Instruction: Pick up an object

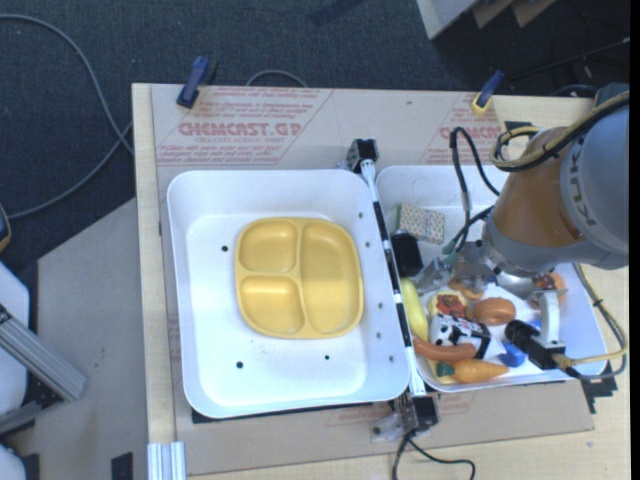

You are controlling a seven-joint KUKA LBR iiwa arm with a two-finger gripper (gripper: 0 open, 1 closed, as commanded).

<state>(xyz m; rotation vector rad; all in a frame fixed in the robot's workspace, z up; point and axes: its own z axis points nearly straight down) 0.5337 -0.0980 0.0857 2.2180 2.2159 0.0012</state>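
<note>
The grey arm (600, 193) reaches in from the right of the frame, its orange band (528, 208) hanging over the middle of the right bin (425, 180). Below the band, the gripper (457, 268) sits low over the bin's contents, near the centre of the right half of the frame. The wrist hides most of it, so I cannot tell whether it is open or closed, or whether it has hold of anything.

The objects to pick from are all in the right bin, crowded towards its lower left part:
- a yellow banana (410, 309) lying along the wall next to the left bin
- a red sausage (446, 350) just right of the banana's lower end
- an orange carrot (476, 371) at the bin's lower edge, below the sausage
- a black-and-white patterned piece (458, 332) just above the sausage
- a brown oval piece (494, 311) right of that, near the gripper
- a speckled pale green square (423, 224) in the upper left of the bin, apart from the pile
- a black object (405, 252) just below the square, against the dividing wall

The left bin (200, 298) holds 1 yellow plate (298, 276) with 3 compartments, lying flat near its centre, well apart from the gripper.
</note>
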